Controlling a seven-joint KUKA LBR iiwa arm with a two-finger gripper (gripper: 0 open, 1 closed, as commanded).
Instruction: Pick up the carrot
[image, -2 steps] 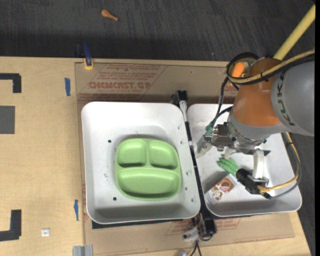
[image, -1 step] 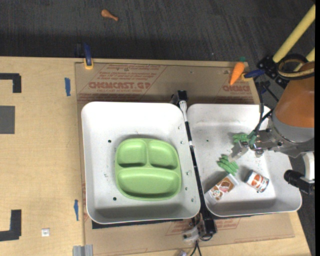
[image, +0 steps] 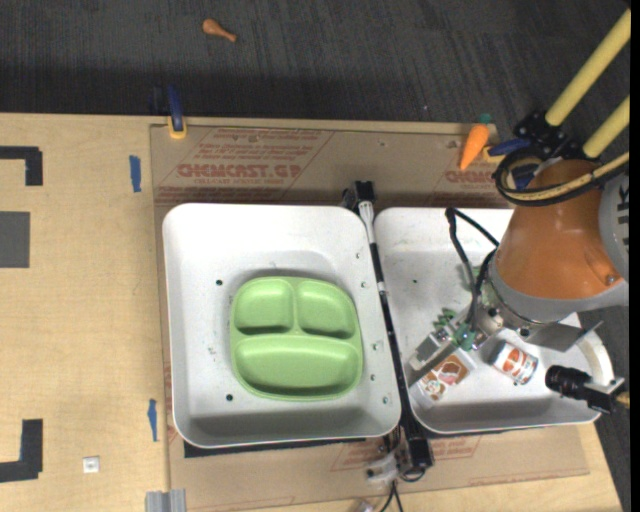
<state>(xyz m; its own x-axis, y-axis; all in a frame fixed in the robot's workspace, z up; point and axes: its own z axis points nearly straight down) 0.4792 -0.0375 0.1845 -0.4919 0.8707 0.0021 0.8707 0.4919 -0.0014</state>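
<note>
The carrot, small and orange with a green top, lies on the brown board behind the right bin, outside it. My gripper is low inside the right bin, near its front left part, far from the carrot. It hangs just above a small red and white packet. A red and white can lies on its side just right of the gripper. The orange wrist band and grey arm hide much of the bin's right half.
The left bin holds a green divided plate. A black cable loops over the right bin. Yellow poles cross the top right corner. A small orange object lies on the dark floor beyond the bench.
</note>
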